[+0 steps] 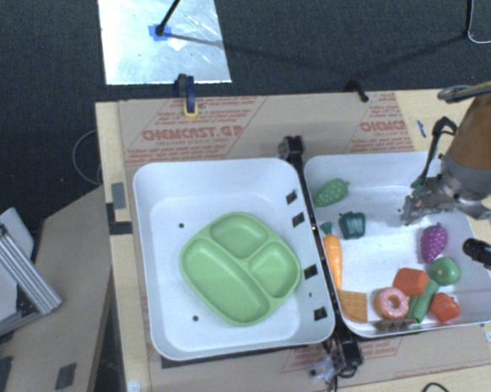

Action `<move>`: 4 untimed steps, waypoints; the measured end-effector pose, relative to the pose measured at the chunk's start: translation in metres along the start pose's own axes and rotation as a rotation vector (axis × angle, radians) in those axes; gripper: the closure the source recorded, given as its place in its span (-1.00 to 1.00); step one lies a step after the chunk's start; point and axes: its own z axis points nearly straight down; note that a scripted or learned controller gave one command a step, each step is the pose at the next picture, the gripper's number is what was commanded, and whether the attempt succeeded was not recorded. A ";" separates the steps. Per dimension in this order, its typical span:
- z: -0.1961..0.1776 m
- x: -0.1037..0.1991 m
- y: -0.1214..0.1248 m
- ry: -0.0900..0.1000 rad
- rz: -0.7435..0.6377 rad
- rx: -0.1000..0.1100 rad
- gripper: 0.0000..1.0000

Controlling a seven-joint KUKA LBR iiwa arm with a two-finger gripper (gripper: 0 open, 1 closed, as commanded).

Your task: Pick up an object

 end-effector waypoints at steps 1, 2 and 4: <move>-0.064 0.003 0.005 -0.001 -0.002 -0.003 1.00; -0.128 -0.001 0.002 -0.001 -0.002 -0.002 1.00; -0.132 0.062 0.000 0.003 -0.007 0.003 1.00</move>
